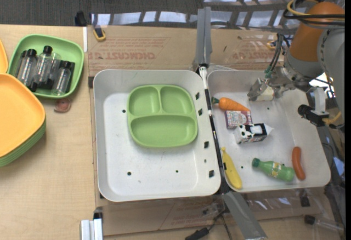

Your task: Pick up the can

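The left bin (109, 140) held a green divided plate (162, 115) near its centre. The right bin (315, 178) held the loose items. The arm (315, 30) reached in over that bin's far right corner, with the gripper (264, 91) low near the far wall; whether its jaws were spread or closed could not be determined.

Contents, in descending size:
- a green bottle (274, 170), lying near the front;
- a banana (232, 169), against the left wall;
- a carrot (233, 104);
- a sausage (298, 163);
- a cow-patterned carton (252, 132), mid-bin;
- a pink packet (237, 118), touching the carton.

No item could be identified as the can.
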`<state>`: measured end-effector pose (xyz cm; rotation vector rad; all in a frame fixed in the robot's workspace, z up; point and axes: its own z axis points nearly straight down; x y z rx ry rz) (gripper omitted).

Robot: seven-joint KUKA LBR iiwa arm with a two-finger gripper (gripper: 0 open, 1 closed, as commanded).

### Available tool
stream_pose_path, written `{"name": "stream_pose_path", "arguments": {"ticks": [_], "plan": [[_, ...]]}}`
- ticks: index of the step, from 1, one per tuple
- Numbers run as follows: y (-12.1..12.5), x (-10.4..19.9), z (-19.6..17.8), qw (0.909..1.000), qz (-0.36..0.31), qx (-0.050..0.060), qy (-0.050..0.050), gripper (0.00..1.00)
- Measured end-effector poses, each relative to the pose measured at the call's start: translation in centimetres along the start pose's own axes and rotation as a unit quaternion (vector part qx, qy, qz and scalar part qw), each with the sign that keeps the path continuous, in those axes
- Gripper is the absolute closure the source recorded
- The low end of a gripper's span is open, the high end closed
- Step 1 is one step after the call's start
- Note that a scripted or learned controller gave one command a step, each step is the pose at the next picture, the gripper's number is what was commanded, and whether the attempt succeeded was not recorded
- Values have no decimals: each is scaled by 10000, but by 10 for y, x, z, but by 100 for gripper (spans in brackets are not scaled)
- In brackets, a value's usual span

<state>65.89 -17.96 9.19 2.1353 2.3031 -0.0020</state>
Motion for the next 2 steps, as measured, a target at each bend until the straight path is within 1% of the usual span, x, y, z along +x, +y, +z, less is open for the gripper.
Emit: {"name": "stream_pose_path", "arguments": {"ticks": [1,2], "plan": [[1,0,-10,10000,-14,-4,-10,100],[4,52,-106,10000,77,0,2,100]]}}
